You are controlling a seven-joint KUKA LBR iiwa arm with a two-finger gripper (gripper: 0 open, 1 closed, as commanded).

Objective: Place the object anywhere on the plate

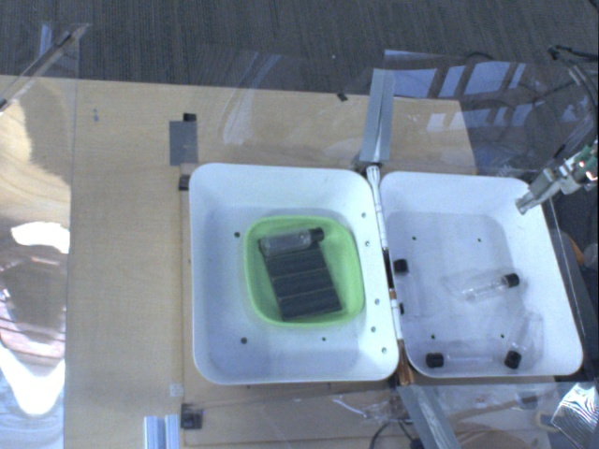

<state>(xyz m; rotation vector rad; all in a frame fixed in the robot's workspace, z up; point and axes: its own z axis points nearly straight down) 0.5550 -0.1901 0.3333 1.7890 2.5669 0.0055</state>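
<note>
A green plate (303,270) is seen in the left bin (215,251), and on it a dark ribbed block (301,285) and a clear vial (289,241) with a black cap are laid, the vial touching the block's far end. Clear vials (485,286) are scattered in the right bin (440,204). The gripper (554,187) is seen at the right bin's far right corner; whether it is released or clenched cannot be told

The grey two-finger gripper (541,196) hung at the far right, up beside the upper corner. It slanted down and leftward. Little of the arm behind it could be seen.
</note>
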